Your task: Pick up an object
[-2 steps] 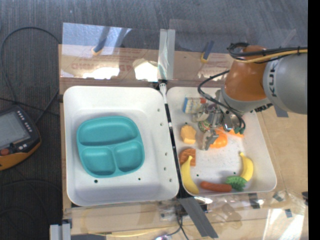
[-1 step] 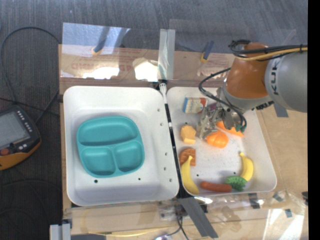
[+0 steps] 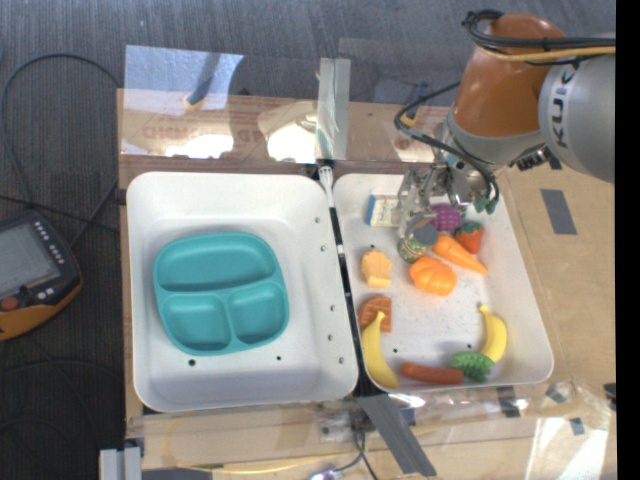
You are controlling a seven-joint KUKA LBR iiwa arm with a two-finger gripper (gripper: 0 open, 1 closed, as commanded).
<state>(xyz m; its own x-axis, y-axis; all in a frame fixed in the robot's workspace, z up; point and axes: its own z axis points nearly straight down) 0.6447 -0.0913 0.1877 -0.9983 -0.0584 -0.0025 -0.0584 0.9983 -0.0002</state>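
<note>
Two smooth white plastic bins with a soft sheen sit on a matt, wood-like bench. The left bin holds a glossy teal plastic tray. The right bin holds shiny plastic toy food, among them a banana and a carrot. Above that bin, a glossy orange band meets matt grey arm casing.

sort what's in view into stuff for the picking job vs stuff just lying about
For the job: tool, right bin, toy foods in it: carrot, orange pepper, two bananas, grapes.

Lying about: teal tray, left bin, handheld pendant.
</note>
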